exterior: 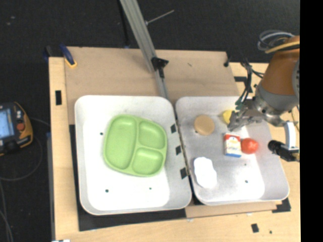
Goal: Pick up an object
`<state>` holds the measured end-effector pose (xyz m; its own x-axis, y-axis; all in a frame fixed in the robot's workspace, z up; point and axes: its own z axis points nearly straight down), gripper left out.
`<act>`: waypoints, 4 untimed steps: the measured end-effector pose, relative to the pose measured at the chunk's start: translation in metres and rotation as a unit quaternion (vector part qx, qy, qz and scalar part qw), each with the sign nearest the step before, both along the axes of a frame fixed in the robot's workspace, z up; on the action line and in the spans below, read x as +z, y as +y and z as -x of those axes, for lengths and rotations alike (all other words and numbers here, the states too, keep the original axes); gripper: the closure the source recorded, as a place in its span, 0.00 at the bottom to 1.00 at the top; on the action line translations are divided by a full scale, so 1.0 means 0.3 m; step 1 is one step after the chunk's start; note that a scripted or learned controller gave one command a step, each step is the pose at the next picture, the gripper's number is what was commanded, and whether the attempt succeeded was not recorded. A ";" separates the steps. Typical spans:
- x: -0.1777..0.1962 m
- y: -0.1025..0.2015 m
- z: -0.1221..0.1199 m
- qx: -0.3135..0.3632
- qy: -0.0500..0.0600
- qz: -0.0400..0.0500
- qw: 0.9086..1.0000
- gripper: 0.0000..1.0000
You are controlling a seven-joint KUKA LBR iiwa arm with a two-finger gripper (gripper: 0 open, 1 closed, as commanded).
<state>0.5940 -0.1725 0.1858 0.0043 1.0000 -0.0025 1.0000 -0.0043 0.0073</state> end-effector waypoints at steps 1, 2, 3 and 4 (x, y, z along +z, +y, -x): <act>0.205 -0.013 0.019 0.001 0.000 0.000 1.000 1.00; 0.248 -0.017 0.016 0.003 0.002 -0.001 1.000 1.00; 0.229 0.155 0.017 0.005 0.003 -0.001 1.000 1.00; 0.194 0.327 -0.042 0.005 0.003 -0.001 1.000 1.00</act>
<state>0.6065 -0.0744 0.2441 -0.0059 1.0000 -0.0008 1.0000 0.0059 0.0021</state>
